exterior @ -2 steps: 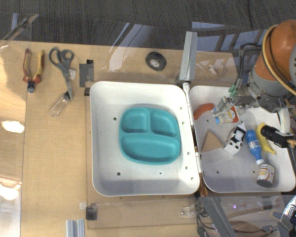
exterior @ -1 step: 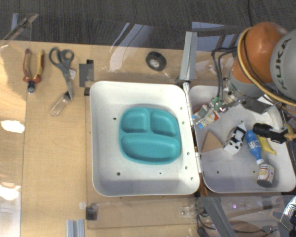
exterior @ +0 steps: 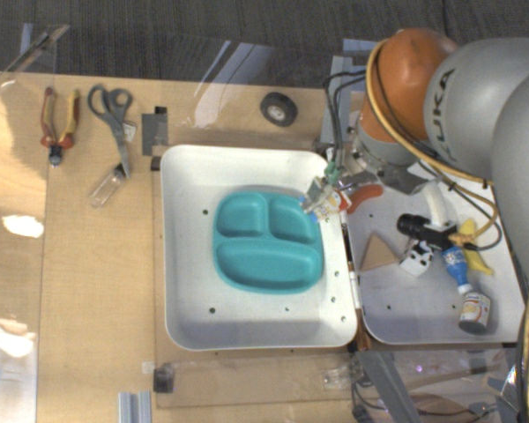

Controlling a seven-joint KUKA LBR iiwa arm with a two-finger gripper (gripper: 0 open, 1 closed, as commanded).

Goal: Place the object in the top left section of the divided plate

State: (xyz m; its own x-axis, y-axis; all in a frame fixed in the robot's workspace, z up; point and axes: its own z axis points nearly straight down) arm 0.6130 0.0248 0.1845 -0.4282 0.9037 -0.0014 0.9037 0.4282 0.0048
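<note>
Object: a small orange-and-pale scrap [exterior: 332, 199] sat right at the tool's tip, above the left bin's right edge. I took it for the object, but it was too small to name.
Handling: I judged it light and tiny, and likely to twist or slip. A pinch across its middle seemed the safest hold, with a low release.
Tool: the tool [exterior: 319, 202] hung at the right rim of the plate. I could not tell how far open it was, or whether it truly gripped the scrap.
Plate: the teal divided plate [exterior: 269, 270] lay mid-bin in the left bin [exterior: 194, 280] with every section bare. The top left section [exterior: 242, 217] waited beyond the top right one, apart from the tool.
Hidden: the arm's bulk covered the top edge and top right corner of the right bin [exterior: 406, 320].
Right bin: a red thing [exterior: 367, 194] lay near the top left corner, half tucked under the wrist. There were also a brown card triangle [exterior: 376, 254], a blue bottle [exterior: 456, 270] and a small jar [exterior: 474, 311].
Table: scissors [exterior: 115, 122] and pliers [exterior: 57, 122] lay near the top left corner, and a tape roll [exterior: 279, 108] by the top edge.
</note>
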